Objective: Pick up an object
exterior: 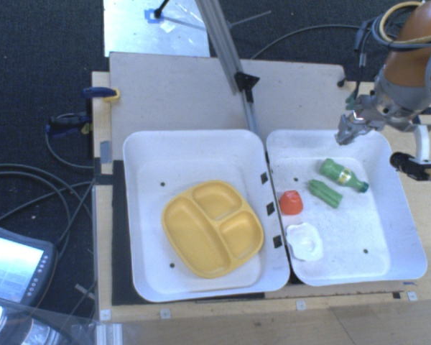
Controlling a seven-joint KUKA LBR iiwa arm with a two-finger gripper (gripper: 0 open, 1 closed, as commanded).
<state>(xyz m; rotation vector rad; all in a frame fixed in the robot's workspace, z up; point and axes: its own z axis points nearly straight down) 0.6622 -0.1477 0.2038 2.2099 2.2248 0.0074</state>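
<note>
The right bin (399, 228) holds a green bottle (343, 175), a green cylinder (324, 192), a small red cup (291, 202) and a white lump (304, 241). My gripper (347, 133) hangs over the bin's far edge, up and to the right of the green bottle and apart from it. Nothing shows between its fingers.
A yellow divided plate (212, 228) lies in the left bin (140, 192). A slanted grey pole (223, 38) crosses the back of the bench. Cables and a pendant lie on the floor at left.
</note>
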